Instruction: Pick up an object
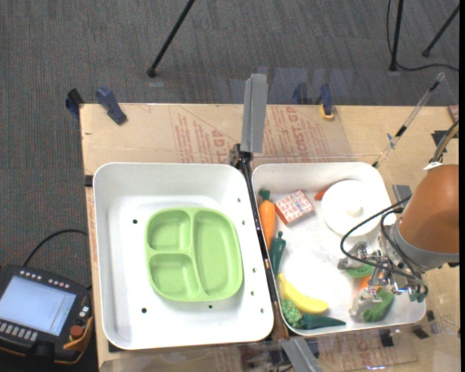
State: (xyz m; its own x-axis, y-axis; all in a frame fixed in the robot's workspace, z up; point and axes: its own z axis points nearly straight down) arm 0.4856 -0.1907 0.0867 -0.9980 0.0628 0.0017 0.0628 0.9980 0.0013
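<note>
The jaws (378, 284) hang low in the right white plastic bin (306, 169), at its corner nearest the camera and farthest from the left bin, under the grey arm with the orange band (438, 211). Whether the jaws are apart or together I cannot tell, because cables and metal parts cover them. Just under the jaws lies a green leafy toy vegetable (376, 307), touching or almost touching them; I cannot see if it is between them. A small orange piece (366, 283) shows beside it.

Further from the jaws, toward the left bin, a yellow toy banana (304, 297) lies near the front wall of the right bin, with a dark green toy vegetable (314, 322) just in front of it. Along the wall shared with the left bin lies an orange toy carrot (267, 219), and a dark green toy pepper (277, 253) just beside it. A red and white small box (293, 206) is near the carrot, and a round white plate (349, 206) is toward the back of the right bin.

The left white plastic bin (116, 200) holds a light green divided plastic tray (194, 254) in its middle. Both bins stand on the brown cardboard-covered counter (170, 130).
</note>
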